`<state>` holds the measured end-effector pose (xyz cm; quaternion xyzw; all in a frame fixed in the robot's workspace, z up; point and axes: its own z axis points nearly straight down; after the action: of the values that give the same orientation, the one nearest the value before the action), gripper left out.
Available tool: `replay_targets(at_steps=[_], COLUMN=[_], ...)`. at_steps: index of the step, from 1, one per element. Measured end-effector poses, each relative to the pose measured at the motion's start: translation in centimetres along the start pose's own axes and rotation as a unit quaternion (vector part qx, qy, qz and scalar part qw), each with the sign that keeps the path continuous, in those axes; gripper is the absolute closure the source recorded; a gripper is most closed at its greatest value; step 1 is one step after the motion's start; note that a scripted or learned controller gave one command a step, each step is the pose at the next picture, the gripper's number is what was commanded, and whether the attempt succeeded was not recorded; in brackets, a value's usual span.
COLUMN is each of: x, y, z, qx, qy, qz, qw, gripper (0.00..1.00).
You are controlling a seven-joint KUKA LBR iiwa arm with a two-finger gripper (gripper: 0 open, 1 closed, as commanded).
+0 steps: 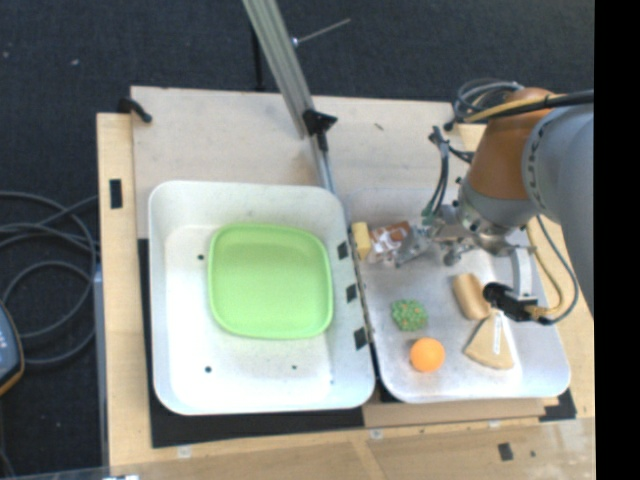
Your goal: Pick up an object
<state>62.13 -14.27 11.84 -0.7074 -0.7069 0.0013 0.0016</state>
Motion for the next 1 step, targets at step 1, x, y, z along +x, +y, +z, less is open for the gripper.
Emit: replay_targets(at_steps=[1], x=[-0.10], y=[0.15], z=[-1.37], qx=[-0.003], qy=[0.000], qz=[0.001], qw=[1.0000], gripper=[1.00])
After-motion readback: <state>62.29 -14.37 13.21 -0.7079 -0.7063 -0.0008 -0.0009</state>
